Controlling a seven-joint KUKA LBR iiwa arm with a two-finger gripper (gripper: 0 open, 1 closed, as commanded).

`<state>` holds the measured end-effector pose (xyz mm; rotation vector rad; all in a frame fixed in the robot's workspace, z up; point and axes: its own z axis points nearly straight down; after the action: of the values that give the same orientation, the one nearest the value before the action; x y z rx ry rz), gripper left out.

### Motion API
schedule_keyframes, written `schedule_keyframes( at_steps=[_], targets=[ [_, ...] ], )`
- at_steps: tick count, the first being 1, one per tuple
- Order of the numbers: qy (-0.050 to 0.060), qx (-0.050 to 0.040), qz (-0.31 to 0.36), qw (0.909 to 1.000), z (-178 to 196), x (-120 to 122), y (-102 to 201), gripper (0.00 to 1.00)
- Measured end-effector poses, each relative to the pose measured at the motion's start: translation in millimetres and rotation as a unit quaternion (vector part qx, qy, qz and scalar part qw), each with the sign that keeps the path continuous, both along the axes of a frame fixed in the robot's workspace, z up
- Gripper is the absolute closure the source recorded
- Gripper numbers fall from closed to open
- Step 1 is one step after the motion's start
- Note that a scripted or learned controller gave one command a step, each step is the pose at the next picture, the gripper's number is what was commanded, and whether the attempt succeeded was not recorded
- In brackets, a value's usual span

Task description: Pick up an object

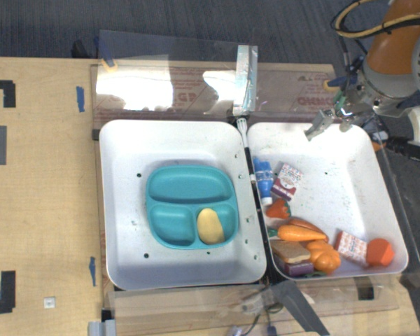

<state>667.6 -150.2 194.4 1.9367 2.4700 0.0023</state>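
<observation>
The right bin [350,187] holds several toy foods along its left and near sides. Among them are a blue bottle [263,178], a small red-and-white carton [288,180], a carrot [304,231], a brown bread slice [294,256], a second red-and-white carton [351,246] and an orange-red ball [380,252]. My gripper [324,123] hangs over the far edge of the right bin, well away from the foods, and nothing is visible in it. The arm with its orange band [399,40] comes in from the top right.
The left bin [126,187] carries a teal divided plate [190,203] with a yellow potato-like piece [210,225] in its near right compartment. A clear plastic sheet and a metal divider [245,82] stand behind the bins. Cables loop by the arm.
</observation>
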Motion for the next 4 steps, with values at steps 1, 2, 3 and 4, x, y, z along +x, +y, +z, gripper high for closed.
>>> schedule_keyframes(
  at_steps=[1,2,3,4],
  targets=[
    [-0.003,-0.0007,-0.003,1.0000,-105.8,-23.6,51.6,0.00],
    [-0.006,-0.0008,-0.003,1.0000,-94.1,-22.2,51.8,1.00],
    [-0.001,-0.0012,0.159,0.9873,-106.1,-62.9,22.3,1.00],
    [-0.002,0.0000,0.039,0.9992,-106.9,-13.5,48.1,1.00]
  ],
)
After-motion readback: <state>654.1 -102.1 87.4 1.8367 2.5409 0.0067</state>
